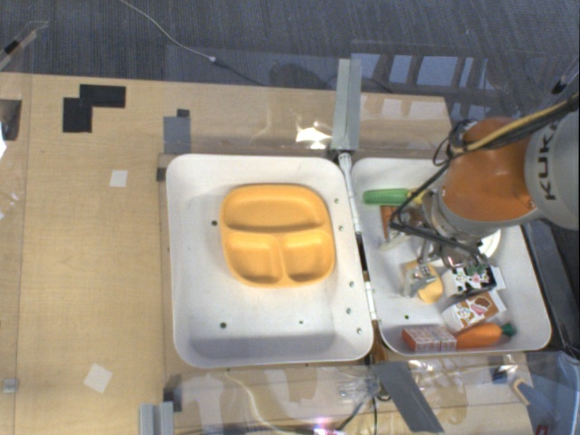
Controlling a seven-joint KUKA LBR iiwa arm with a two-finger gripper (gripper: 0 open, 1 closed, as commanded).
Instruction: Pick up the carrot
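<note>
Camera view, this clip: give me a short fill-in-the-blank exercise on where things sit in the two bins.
1. The yellow divided tray lies in the ____ bin.
2. The carrot lies near the ____ edge of the right bin.
3. Right beside the carrot, on its left, lies a small ____ box.
4. The arm's orange band hangs over the ____ bin.

Missing words: left; front; red; right
</note>
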